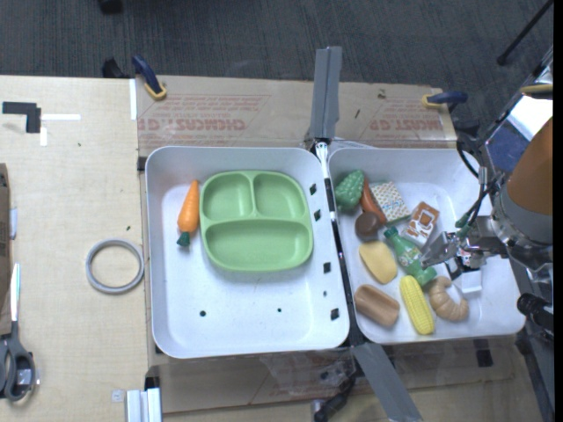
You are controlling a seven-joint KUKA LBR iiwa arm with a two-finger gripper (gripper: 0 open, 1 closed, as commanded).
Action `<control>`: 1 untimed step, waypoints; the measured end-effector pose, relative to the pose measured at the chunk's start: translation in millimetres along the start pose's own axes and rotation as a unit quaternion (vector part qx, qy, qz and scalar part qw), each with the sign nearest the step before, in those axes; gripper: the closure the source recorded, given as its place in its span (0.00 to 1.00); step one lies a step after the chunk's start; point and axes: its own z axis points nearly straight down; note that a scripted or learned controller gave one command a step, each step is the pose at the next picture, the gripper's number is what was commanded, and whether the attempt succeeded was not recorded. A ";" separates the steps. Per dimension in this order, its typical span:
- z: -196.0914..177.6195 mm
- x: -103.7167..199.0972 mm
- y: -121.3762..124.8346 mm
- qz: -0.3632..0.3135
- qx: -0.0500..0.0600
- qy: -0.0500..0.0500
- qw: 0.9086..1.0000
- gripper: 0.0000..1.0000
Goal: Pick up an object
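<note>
The right bin (489, 325) holds several toy foods. Among them are a green bottle (405, 251), a yellow corn cob (417, 303), a croissant (449, 300), a bread roll (376, 305), a yellow wedge (378, 262) and an orange carton (422, 223). Further back lie a patterned cracker packet (389, 200), a bumpy green vegetable (350, 188) and a brown piece (367, 226). My gripper (444, 251) is low in this bin, just right of the green bottle and above the croissant. Nothing can be seen held in it.
The left bin (246, 323) holds a green divided plate (256, 220) with a toy carrot (187, 211) beside its left edge. A grey ring (114, 265) and scissors (16, 359) lie on the bench at left. A metal divider bar (325, 95) runs between the bins.
</note>
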 end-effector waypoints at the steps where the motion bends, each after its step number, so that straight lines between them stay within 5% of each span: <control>1: 22.1 -1.0 75.0 0.008 0.000 0.000 1.000 0.00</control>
